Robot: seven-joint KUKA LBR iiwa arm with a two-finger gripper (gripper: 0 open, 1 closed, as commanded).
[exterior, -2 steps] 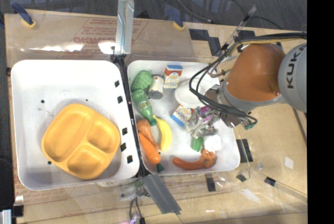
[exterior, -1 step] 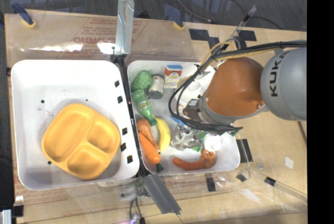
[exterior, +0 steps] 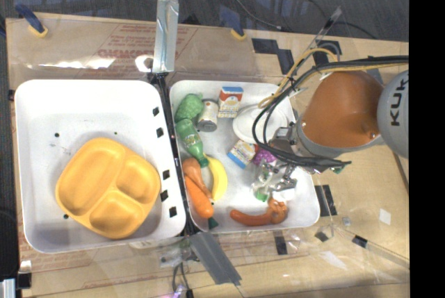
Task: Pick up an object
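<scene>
Beneath my gripper (exterior: 277, 182) lies the clutter of the right bin (exterior: 306, 217), and no single object is between my fingers that I can make out. Whether the gripper is open or closed I cannot tell; its metal parts blur into the things under it. Just at its tip sits something small and green (exterior: 261, 195), touching or nearly touching it, and a purple piece (exterior: 264, 157) shows just above. Right below, along the bin's near wall, lies a reddish-brown sausage (exterior: 259, 216), its right end close under the gripper.

To the left of the gripper, a small blue-and-white carton (exterior: 240, 153) lies tilted, and beyond it a yellow banana (exterior: 220, 178) curves beside an orange carrot (exterior: 198, 194). Above those a green bottle (exterior: 190, 139) lies on its side, with a leafy green vegetable (exterior: 188, 108) at the far left corner. A small can (exterior: 207, 118) and a red-and-white carton (exterior: 230, 102) sit near the far wall, and a white round dish (exterior: 249, 126) lies partly under my cables.

My orange band (exterior: 341, 112) hangs over the bin's right edge.

The left bin (exterior: 42, 102) holds a yellow divided tray (exterior: 108, 187), well apart from the gripper. Both bins rest on the bench (exterior: 361, 220).
</scene>
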